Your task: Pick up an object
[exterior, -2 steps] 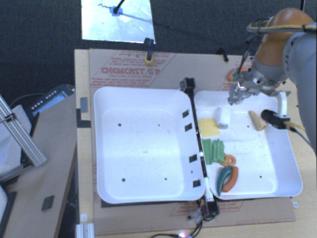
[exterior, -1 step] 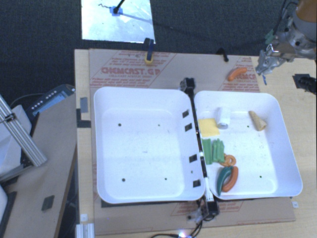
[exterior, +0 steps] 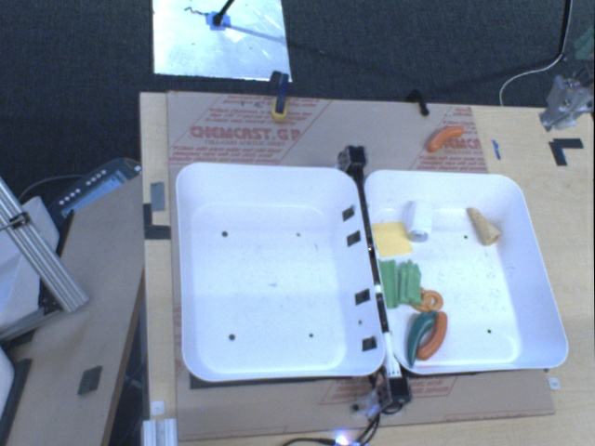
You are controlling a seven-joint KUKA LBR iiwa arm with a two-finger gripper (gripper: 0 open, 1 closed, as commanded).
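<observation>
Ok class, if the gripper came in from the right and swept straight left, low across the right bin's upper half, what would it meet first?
Past the bin wall, most likely the tan cone; the white roll lies further left. Height is hard to judge from above.

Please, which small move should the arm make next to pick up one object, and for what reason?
Probably it should reach in over the right bin and come down toward the tan cone-shaped piece. All the loose things lie in that bin, and this piece lies apart from the others, while the yellow square, white cylinder and green piece crowd together near the divider.
</observation>
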